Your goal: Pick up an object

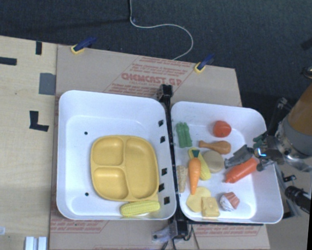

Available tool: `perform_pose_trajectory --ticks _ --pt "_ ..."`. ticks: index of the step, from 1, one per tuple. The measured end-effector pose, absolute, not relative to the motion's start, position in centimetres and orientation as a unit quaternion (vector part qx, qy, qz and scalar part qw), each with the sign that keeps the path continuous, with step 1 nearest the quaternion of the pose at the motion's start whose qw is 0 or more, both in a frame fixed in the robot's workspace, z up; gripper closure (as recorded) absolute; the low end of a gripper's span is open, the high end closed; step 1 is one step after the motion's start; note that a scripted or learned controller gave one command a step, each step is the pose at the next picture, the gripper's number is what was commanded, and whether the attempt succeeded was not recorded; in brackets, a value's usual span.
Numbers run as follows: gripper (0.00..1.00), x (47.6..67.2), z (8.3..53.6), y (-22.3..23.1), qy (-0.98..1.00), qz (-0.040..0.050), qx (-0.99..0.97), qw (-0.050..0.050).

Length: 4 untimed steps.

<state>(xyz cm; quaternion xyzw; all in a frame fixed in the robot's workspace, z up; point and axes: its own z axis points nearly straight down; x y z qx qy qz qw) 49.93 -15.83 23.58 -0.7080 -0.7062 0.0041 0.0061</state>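
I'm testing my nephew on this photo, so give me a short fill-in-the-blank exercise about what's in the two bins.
1. The yellow divided plate lies in the ____ bin.
2. The corn cob lies beside the plate's ____ edge.
3. The tomato in the right bin is coloured ____.
4. The plate has ____ compartments.

Missing words: left; near; red; three

Two white bins side by side, mid-frame. Left bin [69, 141]: yellow divided plate [124, 166] at centre, corn cob [140, 207] just below it nr lower rim. Right bin [266, 206]: tomato [222, 128] upper centre, green veg [183, 135] at left, drumstick [215, 146], carrot [194, 175], yellow cheese pcs [204, 203] lower centre. Gripper [249, 156] w/ arm at right edge, over right bin, just above an orange-red sausage-like pc [241, 170].
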Motion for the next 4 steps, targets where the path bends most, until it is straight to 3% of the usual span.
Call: perform_pose_trajectory --ticks 1,3,4 --pt "0.0 50.2 24.2 -15.8 -0.708 0.0006 -0.707 0.001" --pt "0.0 49.0 11.6 -16.0 -0.707 0.0022 -0.707 0.004" --pt "0.0 49.0 8.3 -15.9 -0.707 0.0008 -0.707 0.001"
